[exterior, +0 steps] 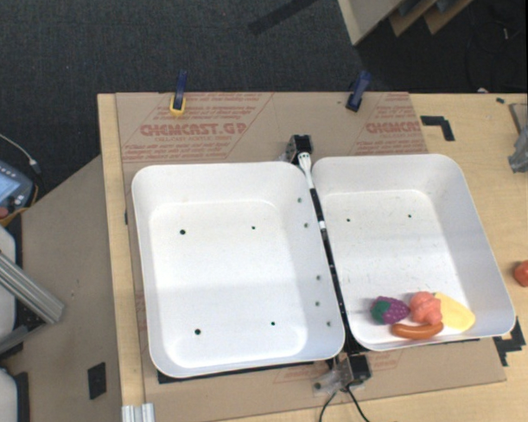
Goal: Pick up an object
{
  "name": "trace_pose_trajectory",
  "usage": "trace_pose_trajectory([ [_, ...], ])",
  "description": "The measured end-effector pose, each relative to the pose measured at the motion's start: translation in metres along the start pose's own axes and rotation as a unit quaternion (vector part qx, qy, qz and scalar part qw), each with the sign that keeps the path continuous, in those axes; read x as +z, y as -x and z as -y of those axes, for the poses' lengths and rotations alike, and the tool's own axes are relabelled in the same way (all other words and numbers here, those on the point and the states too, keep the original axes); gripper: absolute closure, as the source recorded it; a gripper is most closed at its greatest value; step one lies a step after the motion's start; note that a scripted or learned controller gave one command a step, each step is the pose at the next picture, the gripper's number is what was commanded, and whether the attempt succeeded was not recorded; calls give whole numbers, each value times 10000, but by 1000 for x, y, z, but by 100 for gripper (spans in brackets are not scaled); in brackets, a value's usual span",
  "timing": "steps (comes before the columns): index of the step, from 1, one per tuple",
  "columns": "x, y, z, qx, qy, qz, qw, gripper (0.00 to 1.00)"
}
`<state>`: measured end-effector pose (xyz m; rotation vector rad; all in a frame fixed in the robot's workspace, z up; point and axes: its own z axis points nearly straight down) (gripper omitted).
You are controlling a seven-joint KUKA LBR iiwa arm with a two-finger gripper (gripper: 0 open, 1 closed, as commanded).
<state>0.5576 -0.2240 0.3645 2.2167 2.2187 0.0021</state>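
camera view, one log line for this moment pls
stage: pre-grasp | right bin: purple toy, pink toy, yellow toy, orange sausage toy | none lifted

Dark grey carpet [111, 38] surrounds a pale wooden bench [67, 256] topped with a brown printed board [243, 120].

Only readable text was on the brown cardboard sheet [243, 120] under my bins: red "CHEMCAST" print at far left, repeated partly at far right, rest illegible.
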Motion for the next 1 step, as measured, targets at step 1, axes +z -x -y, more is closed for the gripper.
trace_pose_trajectory([
  [1, -11, 0, -1, -3, 21, 15, 10000, 100],
])
